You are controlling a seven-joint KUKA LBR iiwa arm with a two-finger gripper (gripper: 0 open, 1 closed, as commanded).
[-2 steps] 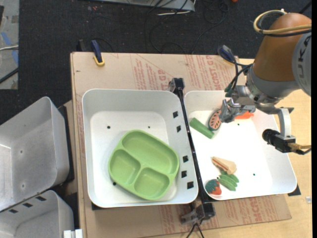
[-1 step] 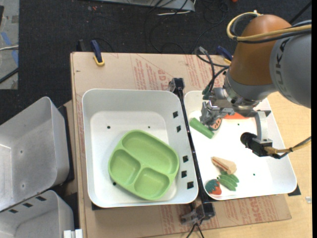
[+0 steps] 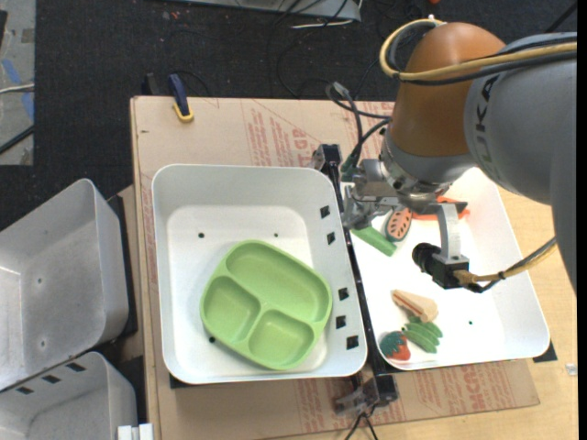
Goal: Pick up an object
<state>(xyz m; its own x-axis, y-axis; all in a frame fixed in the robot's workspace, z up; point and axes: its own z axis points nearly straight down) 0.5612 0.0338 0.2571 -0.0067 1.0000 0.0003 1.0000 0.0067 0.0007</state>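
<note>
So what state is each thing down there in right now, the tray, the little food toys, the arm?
Green divided tray: right side up, lying flat in the left bin, its compartments bare.
Sandwich toy: lying flat in the right bin, apart from the arm.
Strawberry toy: lying at the right bin's near edge.
Green leafy toy: lying beside the strawberry toy.
Green block: lying just under the arm's wrist.
Gripper: low over the right bin, finger state unclear.

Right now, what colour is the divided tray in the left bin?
Light green; the tray shows plainly in the camera view.
</note>
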